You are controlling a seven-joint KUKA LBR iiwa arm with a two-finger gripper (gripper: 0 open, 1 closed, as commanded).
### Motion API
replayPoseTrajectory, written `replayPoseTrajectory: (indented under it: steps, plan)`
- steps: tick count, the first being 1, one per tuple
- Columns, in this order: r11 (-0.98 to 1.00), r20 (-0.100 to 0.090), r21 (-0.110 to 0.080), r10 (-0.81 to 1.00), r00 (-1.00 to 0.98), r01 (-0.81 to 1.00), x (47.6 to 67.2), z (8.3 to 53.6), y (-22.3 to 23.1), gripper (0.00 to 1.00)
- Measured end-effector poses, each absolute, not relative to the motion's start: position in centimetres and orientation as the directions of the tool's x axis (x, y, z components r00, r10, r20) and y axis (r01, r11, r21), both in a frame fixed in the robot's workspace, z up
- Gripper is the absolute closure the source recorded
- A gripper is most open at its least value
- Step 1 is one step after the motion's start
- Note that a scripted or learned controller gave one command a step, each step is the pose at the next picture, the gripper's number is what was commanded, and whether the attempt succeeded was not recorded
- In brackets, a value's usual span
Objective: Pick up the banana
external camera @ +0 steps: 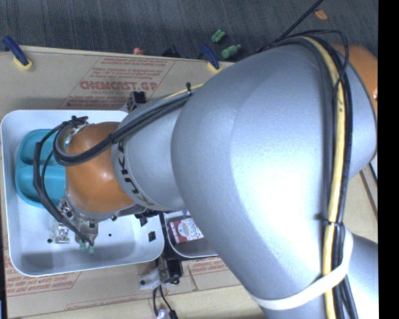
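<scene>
My grey arm (266, 165) reaches in from the right and covers most of the bench. Its orange wrist band (96, 171) hangs over the left white bin (26, 261). Below the band, the gripper (80, 236) is down low over the bin's floor, near the front wall. A teal-blue object (30, 168) lies against the bin's left side, partly behind the wrist and its black cables. The arm hides much of what lies in both bins.
A red-and-white labelled item (185, 231) peeks out under the arm at the near left corner of the right bin. The bins rest on a cardboard sheet (120, 78) held by blue clamps (16, 52). Small green pieces (225, 42) lie on the dark floor behind.
</scene>
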State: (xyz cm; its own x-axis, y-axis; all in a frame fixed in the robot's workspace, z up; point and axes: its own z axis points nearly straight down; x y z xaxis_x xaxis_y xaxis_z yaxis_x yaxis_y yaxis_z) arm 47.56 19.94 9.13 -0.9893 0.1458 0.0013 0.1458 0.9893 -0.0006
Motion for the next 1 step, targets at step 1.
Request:
replayPoseTrajectory:
  steps: [1]
  plan:
    - [0.990, 0.002, -0.001, 0.143, -0.990, 0.143, 47.59, 10.13, 19.96, 1.00]
